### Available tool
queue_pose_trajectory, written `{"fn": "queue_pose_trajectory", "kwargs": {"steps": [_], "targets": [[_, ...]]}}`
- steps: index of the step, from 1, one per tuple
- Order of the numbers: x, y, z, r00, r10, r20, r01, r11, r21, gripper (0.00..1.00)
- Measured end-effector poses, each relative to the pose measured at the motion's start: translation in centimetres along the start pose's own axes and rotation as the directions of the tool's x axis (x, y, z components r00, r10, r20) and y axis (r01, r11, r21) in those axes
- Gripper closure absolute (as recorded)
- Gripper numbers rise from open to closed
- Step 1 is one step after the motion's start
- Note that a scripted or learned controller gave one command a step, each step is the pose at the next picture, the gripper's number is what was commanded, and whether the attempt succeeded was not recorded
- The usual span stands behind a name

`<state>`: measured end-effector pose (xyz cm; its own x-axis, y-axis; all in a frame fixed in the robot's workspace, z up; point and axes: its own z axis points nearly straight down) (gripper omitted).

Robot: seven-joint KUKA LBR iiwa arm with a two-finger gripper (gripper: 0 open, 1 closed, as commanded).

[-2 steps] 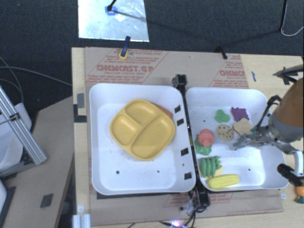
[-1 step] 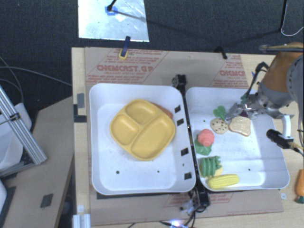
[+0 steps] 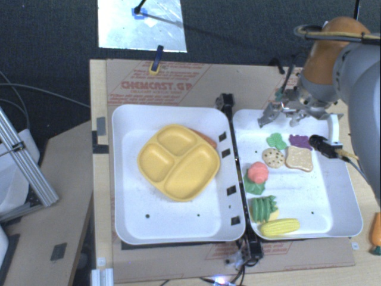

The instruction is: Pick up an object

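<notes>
While the gripper (image 3: 283,113) is hovering open and holding nothing over the right bin's (image 3: 342,216) far edge, toy foods are lying below.

Scene viewed from one fixed camera above the bench (image 3: 178,79), angled down; both white bins (image 3: 128,177) framed whole, moderately near.

Two white bins (image 3: 128,177), one yellow plate (image 3: 178,161), seven toy foods (roughly) (image 3: 299,158).
</notes>
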<state>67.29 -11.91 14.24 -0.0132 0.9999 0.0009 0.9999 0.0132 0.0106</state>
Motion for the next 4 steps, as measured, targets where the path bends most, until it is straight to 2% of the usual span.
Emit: {"fn": "queue_pose_trajectory", "kwargs": {"steps": [1, 2, 3, 4], "targets": [[-4.2, -7.8, -1.8, 1.0, 0.018, 0.003, -0.018, 1.0, 0.012, 0.0], [-7.9, -1.4, 5.8, 1.0, 0.009, 0.005, -0.009, 1.0, 0.001, 0.0], [-7.8, -1.4, 4.3, 1.0, 0.006, 0.004, -0.006, 1.0, -0.001, 1.0], [-2.3, -0.3, 2.1, 1.0, 0.005, 0.001, -0.005, 1.0, 0.005, 1.0]]}}
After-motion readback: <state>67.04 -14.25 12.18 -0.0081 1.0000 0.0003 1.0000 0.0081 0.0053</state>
